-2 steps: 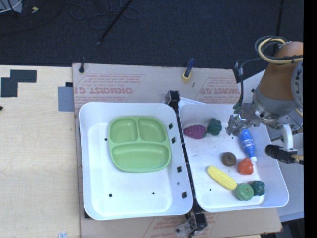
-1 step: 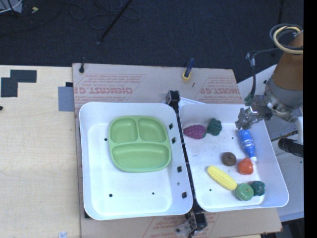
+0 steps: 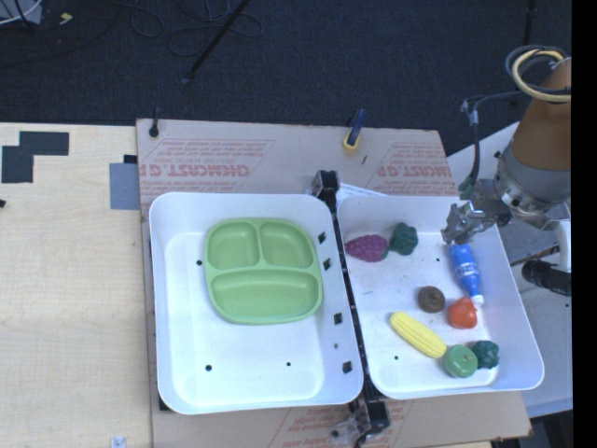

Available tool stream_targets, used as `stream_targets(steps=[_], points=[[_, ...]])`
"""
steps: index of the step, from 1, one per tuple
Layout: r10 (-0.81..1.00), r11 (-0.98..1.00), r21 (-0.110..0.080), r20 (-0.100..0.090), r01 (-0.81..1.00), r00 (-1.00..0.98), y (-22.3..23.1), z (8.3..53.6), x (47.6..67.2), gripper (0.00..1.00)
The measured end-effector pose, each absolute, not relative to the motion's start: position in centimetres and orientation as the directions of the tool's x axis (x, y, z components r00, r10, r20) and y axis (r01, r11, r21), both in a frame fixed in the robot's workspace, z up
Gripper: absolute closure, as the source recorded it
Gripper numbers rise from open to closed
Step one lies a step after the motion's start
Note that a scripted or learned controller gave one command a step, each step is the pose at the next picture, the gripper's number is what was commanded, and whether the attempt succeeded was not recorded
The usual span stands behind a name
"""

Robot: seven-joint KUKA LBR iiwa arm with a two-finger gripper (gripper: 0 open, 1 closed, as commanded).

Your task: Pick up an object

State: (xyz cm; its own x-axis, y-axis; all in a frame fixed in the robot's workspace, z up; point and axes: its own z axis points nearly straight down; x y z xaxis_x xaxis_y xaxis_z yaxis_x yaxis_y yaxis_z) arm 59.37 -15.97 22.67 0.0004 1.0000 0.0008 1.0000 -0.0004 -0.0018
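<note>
Left bin: a green divided plate lies flat in its upper middle, apart from the loose items, so you have no easy grasp there

Right bin: all the small pieces are gathered here, which makes it the picking side. Near the divider, a purple fruit with a dark green broccoli piece just beside it. Lower down, a yellow corn cob lies at a slant; above it, a brown round piece. Toward the right wall, a blue tube lies lengthwise, a red tomato at its lower end, and two green pieces in the lower corner

Your hand hangs over the bin's upper right, just above the blue tube's top end. That tube is the nearest candidate, directly below the hand. Nothing shows between the fingers; whether they are released or clenched, you cannot tell from here
</note>
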Motion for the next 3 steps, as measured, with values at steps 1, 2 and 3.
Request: stream_targets(steps=[1,2,3], points=[[1.0,-0.002,-0.003,0.0,1.0,0.002,-12.3,22.4,56.8,1.0],[1.0,-0.001,-0.005,0.001,1.0,0.001,-8.9,23.1,55.0,1.0],[1.0,-0.001,-0.004,0.0,1.0,0.001,-6.0,22.8,53.5,1.0]])
